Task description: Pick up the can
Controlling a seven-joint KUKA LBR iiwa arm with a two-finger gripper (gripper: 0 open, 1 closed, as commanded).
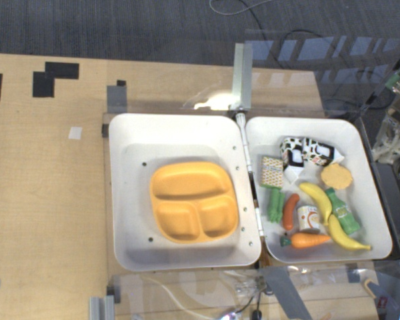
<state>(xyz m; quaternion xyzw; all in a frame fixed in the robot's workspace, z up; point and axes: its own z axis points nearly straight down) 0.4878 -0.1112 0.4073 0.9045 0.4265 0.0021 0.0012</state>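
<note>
Far to the left of the can (308, 217) we see the left bin (120, 199), which holds one yellow divided plate (190, 202) with free white floor all around it. The can is in the right bin (370, 179), in its lower half, near the front wall, and it is closely surrounded. Just left of the can lies a red sausage (291, 212), and further left a green piece (275, 205) beside the wall between the bins. In front of the can, touching it, lies a carrot (307, 241). The can is small, white, with a red label. A banana (318, 200) leans against its right upper side. Further right are a green bottle (343, 215) and a second banana (343, 235). Behind the can lie a tan round biscuit (337, 177) and a black-and-white packet (307, 152); the open room is mostly above the can.
</note>
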